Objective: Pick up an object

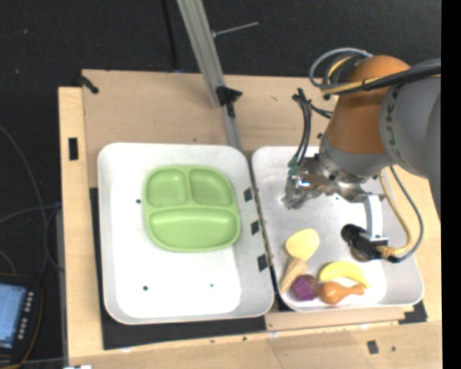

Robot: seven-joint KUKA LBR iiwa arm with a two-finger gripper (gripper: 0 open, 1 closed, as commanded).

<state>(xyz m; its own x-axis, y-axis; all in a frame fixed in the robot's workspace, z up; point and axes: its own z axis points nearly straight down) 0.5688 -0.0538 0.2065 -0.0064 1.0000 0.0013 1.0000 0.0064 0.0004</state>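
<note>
My gripper [295, 193] hangs over the upper left part of the right bin [273, 167], with nothing seen between its fingers. Below it, near the bin's front, lie several toy foods: a pale yellow piece on a tan cone [300, 247], a yellow banana [343, 271], a purple piece [303, 287] and a brown drumstick [339, 290]. The gripper is above and apart from all of them.
The left bin [123, 283] holds a green divided plate [192, 209]. A slanted metal pole [203, 48] rises behind the bins. The grey arm with its orange band [365, 114] covers the right bin's back right part.
</note>
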